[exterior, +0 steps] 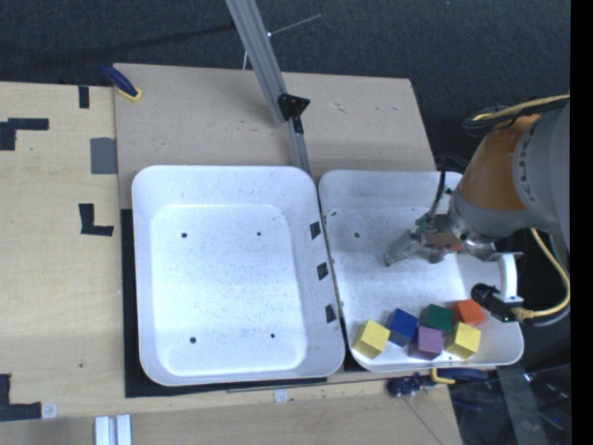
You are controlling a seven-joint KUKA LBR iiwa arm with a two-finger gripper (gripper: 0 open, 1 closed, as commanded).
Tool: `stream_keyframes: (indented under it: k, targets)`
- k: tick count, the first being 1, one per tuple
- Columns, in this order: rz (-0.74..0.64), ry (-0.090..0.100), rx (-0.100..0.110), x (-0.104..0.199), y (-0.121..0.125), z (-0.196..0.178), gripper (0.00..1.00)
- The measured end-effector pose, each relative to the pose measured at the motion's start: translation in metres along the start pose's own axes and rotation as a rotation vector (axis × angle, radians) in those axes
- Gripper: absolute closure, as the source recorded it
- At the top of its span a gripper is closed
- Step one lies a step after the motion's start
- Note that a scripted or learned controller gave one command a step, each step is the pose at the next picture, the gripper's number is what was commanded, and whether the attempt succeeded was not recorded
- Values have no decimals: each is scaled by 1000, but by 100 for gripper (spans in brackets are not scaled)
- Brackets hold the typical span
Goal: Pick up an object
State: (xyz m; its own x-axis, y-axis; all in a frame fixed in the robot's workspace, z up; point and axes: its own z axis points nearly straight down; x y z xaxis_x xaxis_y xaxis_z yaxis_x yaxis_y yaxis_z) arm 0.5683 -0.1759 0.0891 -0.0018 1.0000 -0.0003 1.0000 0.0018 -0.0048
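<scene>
Several small coloured blocks lie along the front wall of the right bin (371,202): a yellow block (372,337), a blue block (402,325), a green block (435,318), a purple block (429,341), an orange block (470,311) and a second yellow block (466,339). My gripper (408,247) is low over the middle of the right bin, behind the blocks and apart from them. It points left and slightly toward the front. The grey arm with its orange band (496,179) comes in from the right.
The left bin (148,193) stands beside the right one. A slanted metal pole (264,54) crosses the back of the bench. A blue and yellow tool (120,82) lies at the back left, and another (417,383) lies in front of the right bin.
</scene>
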Motion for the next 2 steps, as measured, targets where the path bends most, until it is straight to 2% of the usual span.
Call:
stream_keyframes:
  k: [1,2]
  targets:
    - [-1,1,-2,0,1,-12,100]
    - [0,-2,-10,-1,3,-75,100]
